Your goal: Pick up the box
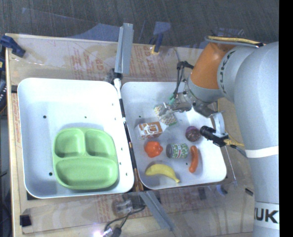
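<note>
Towering at the right and closest to the lens, the grey arm (252, 127) with its orange band is seen reaching over the right bin (136, 95), and beside that bin lies the left bin (30, 95), where a green divided tray (85, 158) is held. Around the box (150, 129), a small orange-and-white carton lying flat near the middle of the right bin, the other things are placed: a banana (162, 171) below it, a red pepper (153, 148) just beneath it, a small can (178, 150) lower right, a red chili (193, 159) beyond the can, a dark plum (192, 133) to its right, and a crinkled packet (167, 114) up and right. The gripper (175, 101) is seen above that packet, apart from the box; whether it is released or clenched cannot be told. The box is judged light, stiff-sided but crushable, best taken gently across its short sides.
</note>
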